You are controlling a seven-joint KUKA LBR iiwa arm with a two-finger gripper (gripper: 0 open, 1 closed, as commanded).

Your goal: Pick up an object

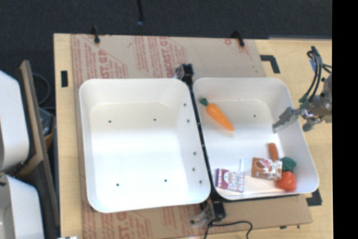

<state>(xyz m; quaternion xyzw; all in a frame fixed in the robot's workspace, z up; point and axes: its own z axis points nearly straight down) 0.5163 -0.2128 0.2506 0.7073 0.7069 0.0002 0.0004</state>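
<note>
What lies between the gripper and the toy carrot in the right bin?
In the camera view, only bare white bin floor lies between the gripper and the carrot.

The carrot [218, 115] lies mid right bin [246, 87]; packets [230, 179] and tomato [287, 181] crowd its near edge.

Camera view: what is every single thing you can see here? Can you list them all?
Bins: two, white, side by side on the bench.
Toy carrot: one, orange with green top, right bin's upper part.
Small packets: two, brown and white, right bin's near edge.
Round toy: one, red-orange, right bin's near right corner, green piece behind it.
Small orange piece: one, above the packets.
Gripper: one, grey, over the right bin's right rim.
</note>
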